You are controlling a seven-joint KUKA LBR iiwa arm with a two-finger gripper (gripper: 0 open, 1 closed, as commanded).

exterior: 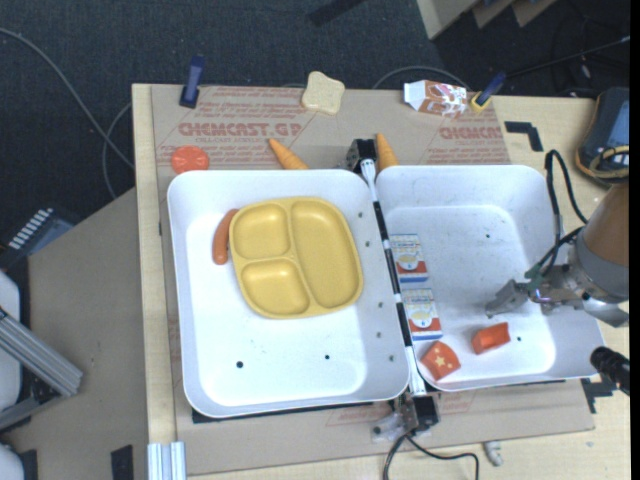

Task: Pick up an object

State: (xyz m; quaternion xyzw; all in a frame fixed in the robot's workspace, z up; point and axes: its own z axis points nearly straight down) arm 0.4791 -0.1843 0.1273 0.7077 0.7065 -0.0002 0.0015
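My gripper (512,298) reaches in from the right and hangs low over the right bin (470,193), just above and slightly right of a small red piece (490,338). An orange-red block with a pale mark (438,360) lies near that bin's front left corner. Two small cartons (406,253) (421,311) lie along its left wall. In the left bin (200,348) sit a yellow divided plate (296,256) and a red sausage (221,238) beside the plate's left edge. Nothing shows in the gripper's hold.
Behind the bins, on the cardboard, lie a bread slice (323,91), a small carton (437,96), two carrots (287,154) (385,151), an orange disc (188,158) and a blue clip (191,80). A cable (553,183) runs over the right bin's far right corner.
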